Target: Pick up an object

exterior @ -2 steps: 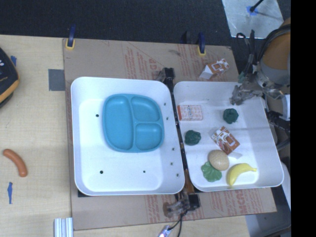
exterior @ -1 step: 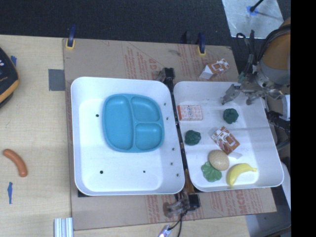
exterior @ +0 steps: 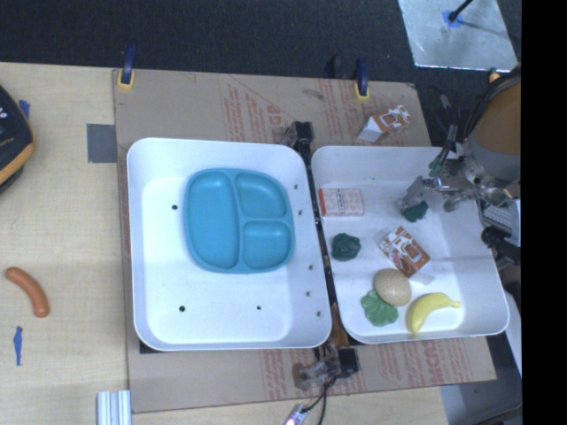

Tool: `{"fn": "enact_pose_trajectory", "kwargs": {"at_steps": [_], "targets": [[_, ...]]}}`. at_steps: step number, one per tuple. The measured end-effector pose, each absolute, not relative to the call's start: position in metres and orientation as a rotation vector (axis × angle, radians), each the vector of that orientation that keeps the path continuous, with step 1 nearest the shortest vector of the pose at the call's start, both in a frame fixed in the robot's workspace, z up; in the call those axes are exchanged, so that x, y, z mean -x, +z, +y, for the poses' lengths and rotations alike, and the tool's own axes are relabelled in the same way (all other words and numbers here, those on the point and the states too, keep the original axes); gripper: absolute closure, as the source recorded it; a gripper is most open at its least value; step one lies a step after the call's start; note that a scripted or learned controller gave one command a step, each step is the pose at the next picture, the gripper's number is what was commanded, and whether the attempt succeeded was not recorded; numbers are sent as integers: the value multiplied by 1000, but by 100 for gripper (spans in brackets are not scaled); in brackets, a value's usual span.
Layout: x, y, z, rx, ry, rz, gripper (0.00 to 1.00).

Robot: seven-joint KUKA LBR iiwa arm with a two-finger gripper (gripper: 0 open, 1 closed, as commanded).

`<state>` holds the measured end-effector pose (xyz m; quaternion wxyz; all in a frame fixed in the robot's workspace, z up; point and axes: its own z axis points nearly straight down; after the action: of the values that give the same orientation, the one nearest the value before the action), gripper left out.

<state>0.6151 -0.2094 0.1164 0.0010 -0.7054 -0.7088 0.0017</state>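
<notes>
A: We have a small dark green object (exterior: 414, 209) in the right bin (exterior: 372, 162), toward its back right corner, and our end effector (exterior: 431, 195) sits right over it.

B: Are we gripping it?

A: We cannot tell. The metal parts splay out above the piece, but whether it sits between them is unclear from here.

B: So what could spoil this for us?

A: We judge the piece small and low, so it could slide away or slip out on the lift. The bin's right wall is near, and we could knock it.

B: And the neighbours?

A: The red and white packet (exterior: 340, 202) lies near the left edge, the brown carton (exterior: 404, 251) in the middle, the banana (exterior: 431, 310) and egg (exterior: 392, 287) toward the front edge, all apart from us. The left bin (exterior: 155, 237) holds a blue tray (exterior: 239, 220).
</notes>
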Motion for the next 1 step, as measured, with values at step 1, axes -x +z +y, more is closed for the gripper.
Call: {"fn": "enact_pose_trajectory", "kwargs": {"at_steps": [1], "targets": [[-615,127,-210,2211,7,-2228,100]]}}
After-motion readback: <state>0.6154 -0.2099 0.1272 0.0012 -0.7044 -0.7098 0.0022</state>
